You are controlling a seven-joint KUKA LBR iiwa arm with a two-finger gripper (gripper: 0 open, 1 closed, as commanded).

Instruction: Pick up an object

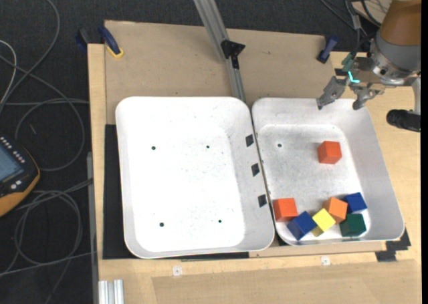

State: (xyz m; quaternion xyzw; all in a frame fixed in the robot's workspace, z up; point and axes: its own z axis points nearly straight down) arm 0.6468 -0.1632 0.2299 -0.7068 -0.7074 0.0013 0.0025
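My gripper (344,99) hangs over the far edge of the right bin (301,112), its two fingers spread open with nothing between them. An orange-red block (329,152) lies alone in the middle of that bin, well below the gripper. Along the bin's near edge sit several blocks: an orange one (285,208), a blue one (301,224), a yellow one (324,219), another orange one (338,208), a blue one (355,201) and a dark green one (353,225).
The left bin (180,176) lies beside the right one. A grey metal pole (212,22) slants down to the gap between the bins. Blue clamps (110,41) (327,47) sit on the bench's far edge. Cables lie at the left.
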